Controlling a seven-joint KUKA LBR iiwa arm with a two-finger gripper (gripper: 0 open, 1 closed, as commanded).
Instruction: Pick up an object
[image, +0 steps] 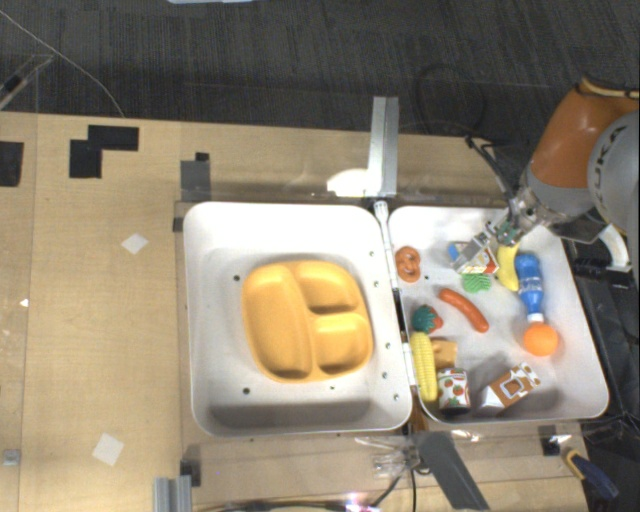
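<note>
Looking down on the right bin, you see the gripper hanging low near its far edge, just above a small carton; whether it is released or clenched you cannot tell. Beside that carton lie a banana and a blue bottle. Nearer to you from the carton are a red sausage and an orange ball. Left of this bin, the other bin carries a yellow tray.

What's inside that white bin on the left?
The left bin holds one yellow tray with three compartments, and nothing shows in them. Whatever lies beneath the tray is covered, so I can't tell.
</note>
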